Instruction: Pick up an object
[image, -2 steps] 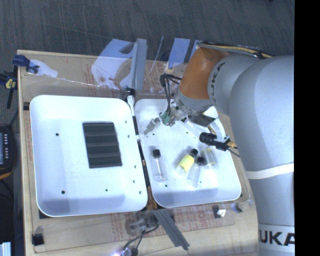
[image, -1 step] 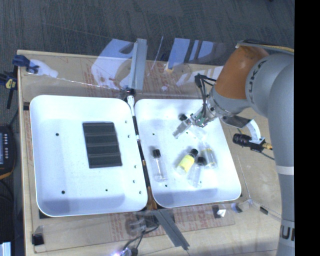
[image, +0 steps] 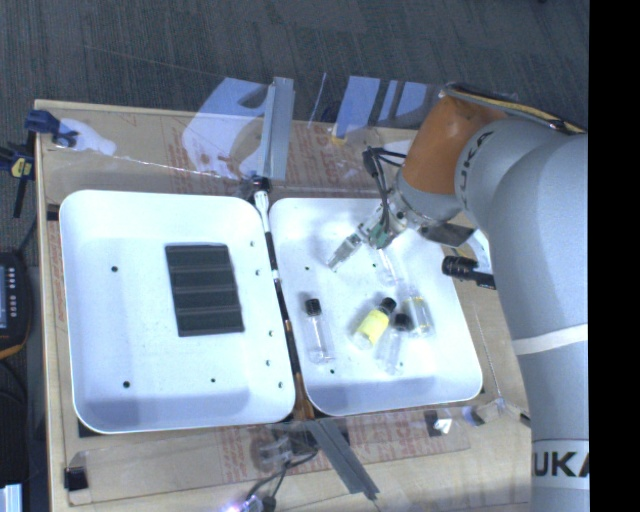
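Observation:
The right bin (image: 455, 375) holds several small things. A yellow cylinder (image: 373, 324) lies near its middle. A clear vial with a black cap (image: 315, 328) lies to the left of it, and more clear vials with black caps (image: 405, 318) lie in a cluster just right of the yellow piece. My gripper (image: 362, 254) hangs low over the upper middle of this bin, above and slightly left of the cluster, reaching in from the orange-banded wrist (image: 440, 155). Nothing shows in its grasp.
The left bin (image: 90, 300) holds a black ribbed rectangular block (image: 205, 289) at its centre. A metal divider (image: 270, 250) runs between the bins. The grey arm (image: 530, 250) covers the right bin's right edge. Blue and clear clutter (image: 240, 110) lies behind the bins.

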